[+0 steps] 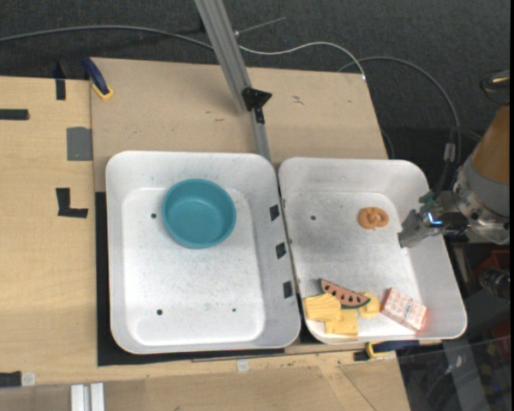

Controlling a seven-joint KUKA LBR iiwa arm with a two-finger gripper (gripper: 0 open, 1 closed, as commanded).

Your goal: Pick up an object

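Camera view: gripper (418, 226) sits at the right edge of the frame, over the right rim of the right bin (343, 171). Whether it is open or closed cannot be told, and nothing is visibly held. Right bin contents: a small orange-brown object (373, 218) in the upper middle, just left of the gripper; yellow pieces (332, 310), a watermelon slice (346, 295) and a pink packet (404, 308) along the lower edge. Left bin (128, 229) holds a teal bowl (199, 213).
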